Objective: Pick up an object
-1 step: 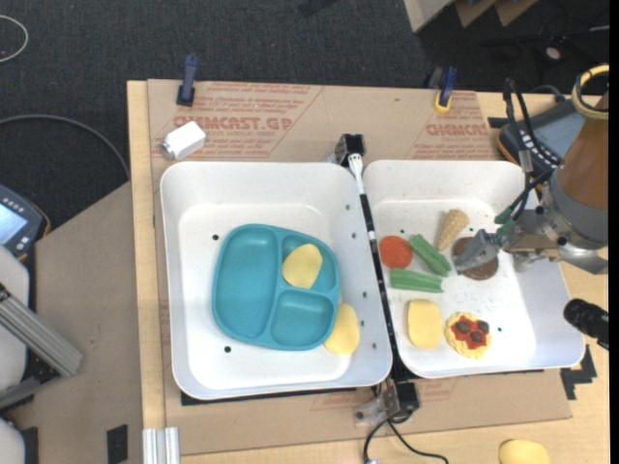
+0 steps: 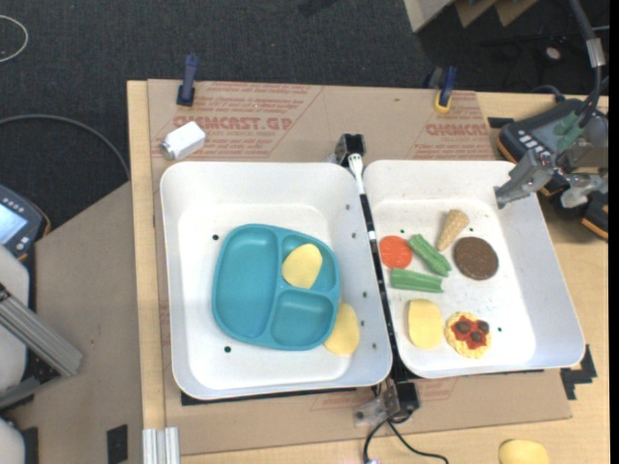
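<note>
bins (image 2: 184,259): white plastic, smooth, slightly glossy
tray (image 2: 247,288): teal plastic, matt
board (image 2: 290,114): brown cardboard, printed

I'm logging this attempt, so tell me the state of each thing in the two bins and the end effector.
Blue tray: upright in left bin.
Yellow piece: on the tray.
Second yellow piece: beside the tray, touching its edge.
Toy foods: loose in right bin.
End effector: above right bin's far corner, holding nothing visible.
</note>
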Tool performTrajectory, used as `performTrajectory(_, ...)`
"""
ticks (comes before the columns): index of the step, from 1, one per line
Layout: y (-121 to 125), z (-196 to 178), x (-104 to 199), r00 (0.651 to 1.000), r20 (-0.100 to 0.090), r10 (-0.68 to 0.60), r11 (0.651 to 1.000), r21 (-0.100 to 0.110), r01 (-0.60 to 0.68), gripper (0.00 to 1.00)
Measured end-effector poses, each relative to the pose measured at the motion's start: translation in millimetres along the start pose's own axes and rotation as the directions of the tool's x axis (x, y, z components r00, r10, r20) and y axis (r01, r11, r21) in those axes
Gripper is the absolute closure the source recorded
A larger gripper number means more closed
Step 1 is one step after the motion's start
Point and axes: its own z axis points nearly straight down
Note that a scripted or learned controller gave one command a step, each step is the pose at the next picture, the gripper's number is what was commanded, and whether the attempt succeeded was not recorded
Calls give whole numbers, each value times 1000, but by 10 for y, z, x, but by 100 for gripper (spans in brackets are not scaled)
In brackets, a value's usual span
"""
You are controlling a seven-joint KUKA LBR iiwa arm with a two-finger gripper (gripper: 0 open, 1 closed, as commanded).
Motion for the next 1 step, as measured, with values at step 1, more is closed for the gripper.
performTrajectory(1, -78, 1734, 630, 1000, -5, 0, 999, 41, 0, 0)
